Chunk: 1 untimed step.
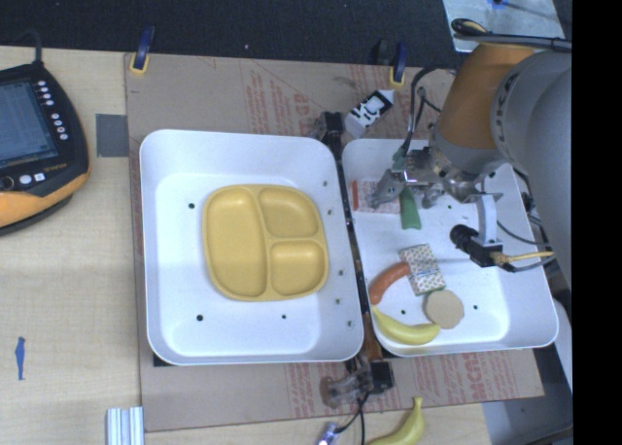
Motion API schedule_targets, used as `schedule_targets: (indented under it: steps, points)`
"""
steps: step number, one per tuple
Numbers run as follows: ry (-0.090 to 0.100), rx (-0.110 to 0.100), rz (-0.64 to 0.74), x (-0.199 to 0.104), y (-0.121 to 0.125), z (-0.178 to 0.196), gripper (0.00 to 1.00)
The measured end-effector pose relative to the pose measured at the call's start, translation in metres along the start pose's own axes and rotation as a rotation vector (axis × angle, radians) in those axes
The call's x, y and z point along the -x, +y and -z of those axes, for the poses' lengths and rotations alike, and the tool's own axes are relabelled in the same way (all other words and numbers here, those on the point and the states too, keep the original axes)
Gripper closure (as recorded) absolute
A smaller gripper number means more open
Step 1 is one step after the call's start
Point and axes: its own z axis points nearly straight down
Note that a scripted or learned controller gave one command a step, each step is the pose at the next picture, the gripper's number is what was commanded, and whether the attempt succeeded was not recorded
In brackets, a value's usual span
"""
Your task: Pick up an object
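claw (406,184) hovering low in right bin (525,331), upper centre-right of frame | grip state: cannot tell | green object (410,211) lying just beneath (likely target) | banana (403,328), sausage (388,282) waiting lower down

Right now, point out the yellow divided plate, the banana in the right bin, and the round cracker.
yellow divided plate (264,241): camera view, on its central divider.
banana in the right bin (405,329): camera view, mid-curve of the peel.
round cracker (446,310): camera view, centre of its top face.
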Motion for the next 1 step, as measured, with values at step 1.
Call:
schedule_targets:
  steps: [1]
  points:
    - [0.004, 0.003, -0.001, 0.0184, 0.0291, 0.0001, 0.0]
